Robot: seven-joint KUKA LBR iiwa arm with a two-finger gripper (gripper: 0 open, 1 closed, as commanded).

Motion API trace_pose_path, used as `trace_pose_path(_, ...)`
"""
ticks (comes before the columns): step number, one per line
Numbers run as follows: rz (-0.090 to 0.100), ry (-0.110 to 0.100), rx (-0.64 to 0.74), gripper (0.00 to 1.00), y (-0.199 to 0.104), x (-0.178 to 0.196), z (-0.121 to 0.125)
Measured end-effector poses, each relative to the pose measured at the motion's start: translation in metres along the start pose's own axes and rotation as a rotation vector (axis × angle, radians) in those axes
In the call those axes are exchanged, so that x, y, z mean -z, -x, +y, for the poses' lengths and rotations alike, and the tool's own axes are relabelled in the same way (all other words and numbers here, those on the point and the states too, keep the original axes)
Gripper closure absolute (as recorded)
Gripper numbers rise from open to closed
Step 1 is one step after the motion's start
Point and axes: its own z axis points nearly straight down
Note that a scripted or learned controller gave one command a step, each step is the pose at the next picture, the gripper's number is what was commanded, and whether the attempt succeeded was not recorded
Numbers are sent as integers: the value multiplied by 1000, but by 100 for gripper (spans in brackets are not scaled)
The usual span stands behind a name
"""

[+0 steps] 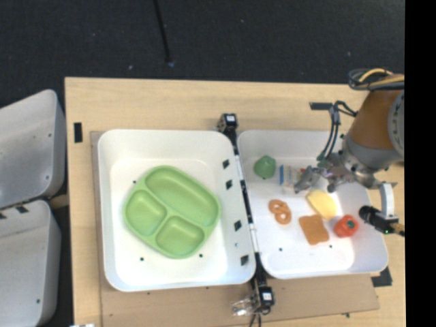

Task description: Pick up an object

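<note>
Hand low over right bin, just above yellow block; open or closed cannot be told, nothing seen gripped.

Landmark: yellow block, right of centre in right bin.
- Green ball: up and left of block, apart from it.
- Blue stick: just right of ball, between ball and hand.
- Orange pretzel-shaped piece: left of block, near.
- Brown flat piece: below block, near.
- Red tomato-like piece: below and right of block, near.
- Left bin: well left of block, bearing green divided plate.
- Both bins on wooden worktop.

Step judged: approach, grasp not yet made. Likeliest target yellow block or blue stick; uncertain which.

Next move calls for: centring over one item, descent to bin floor, closing squarely, straight lift. Risk: block sits close to neighbours; off-centre closing could nudge it aside.
</note>
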Motion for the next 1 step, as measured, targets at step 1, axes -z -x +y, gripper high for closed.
trace_pose_path(1,-1,3,-3,0,1,-19,0)
